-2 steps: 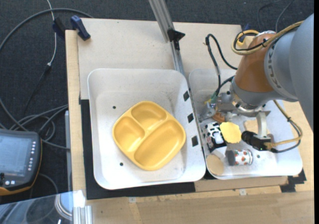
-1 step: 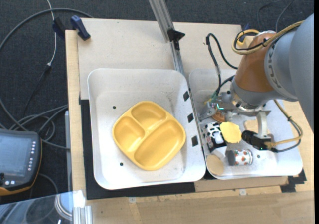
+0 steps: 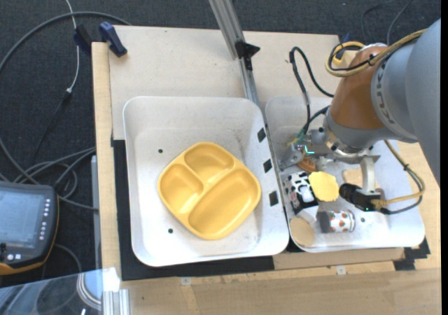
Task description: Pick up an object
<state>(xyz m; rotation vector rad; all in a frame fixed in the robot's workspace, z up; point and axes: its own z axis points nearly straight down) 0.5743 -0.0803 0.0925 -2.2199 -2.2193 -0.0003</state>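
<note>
Arm's low over the right bin [image 3: 413, 236], gripper [image 3: 313, 158] buried in clutter at its 9 o'clock so grip state unreadable, likely mid-approach; nearest candidate is the yellow disc [image 3: 323, 185] at gripper's 5 o'clock, next needs a centred descent.

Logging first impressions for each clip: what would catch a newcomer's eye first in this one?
The yellow divided plate stands out, lying alone in the left bin. Next is the grey arm with its orange band, reaching in over the right bin. Below it sits a small clutter: a yellow round piece, a black-and-white object and a small cup on its side.
</note>
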